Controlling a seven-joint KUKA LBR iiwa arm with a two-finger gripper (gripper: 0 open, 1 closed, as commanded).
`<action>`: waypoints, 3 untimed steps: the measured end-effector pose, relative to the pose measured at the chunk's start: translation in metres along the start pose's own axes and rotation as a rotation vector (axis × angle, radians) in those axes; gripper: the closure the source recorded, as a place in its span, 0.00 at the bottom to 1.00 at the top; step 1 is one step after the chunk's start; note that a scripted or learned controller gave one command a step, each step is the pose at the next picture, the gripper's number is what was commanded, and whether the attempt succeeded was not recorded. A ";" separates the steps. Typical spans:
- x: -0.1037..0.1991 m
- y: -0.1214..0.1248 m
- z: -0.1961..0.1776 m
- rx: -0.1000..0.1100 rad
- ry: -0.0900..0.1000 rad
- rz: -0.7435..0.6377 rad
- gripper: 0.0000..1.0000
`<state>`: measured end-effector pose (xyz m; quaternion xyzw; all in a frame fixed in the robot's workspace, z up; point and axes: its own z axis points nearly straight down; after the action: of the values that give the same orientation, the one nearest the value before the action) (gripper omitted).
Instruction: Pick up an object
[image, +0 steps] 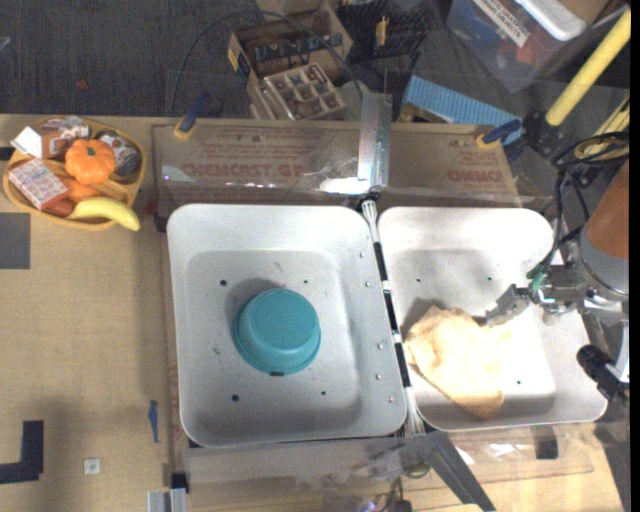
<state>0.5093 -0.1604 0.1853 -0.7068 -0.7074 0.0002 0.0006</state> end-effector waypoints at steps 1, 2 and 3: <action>0.046 0.075 0.080 -0.003 -0.002 -0.047 0.00; 0.082 0.071 0.000 -0.002 -0.001 0.025 0.00; 0.061 0.046 0.072 -0.001 0.000 -0.084 0.00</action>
<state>0.5555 -0.0992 0.1130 -0.6766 -0.7364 0.0001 0.0003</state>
